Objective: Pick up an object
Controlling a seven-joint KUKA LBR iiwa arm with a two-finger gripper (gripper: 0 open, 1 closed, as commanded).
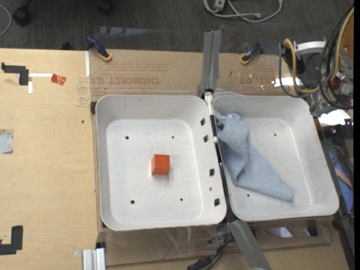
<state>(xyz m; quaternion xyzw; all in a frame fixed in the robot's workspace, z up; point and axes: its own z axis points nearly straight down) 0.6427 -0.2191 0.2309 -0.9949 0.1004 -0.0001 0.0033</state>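
Camera view, orange cube [161,165], crumpled, seemingly soft blue-grey cloth [250,159]

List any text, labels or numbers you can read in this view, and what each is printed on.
Red print on the cardboard sheet behind the bins: mirrored, seemingly "CHEMCAST GP"; smaller lines too blurred.
Red print on the cardboard behind the right bin: too blurred.
Orange block and blue cloth: no text.

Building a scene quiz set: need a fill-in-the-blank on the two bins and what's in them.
1. The orange block lies in the ____ bin of the camera view.
2. The cloth in the other bin is pale ____.
3. The cloth's upper end lies against that bin's ____ wall.

Missing words: left; blue; left
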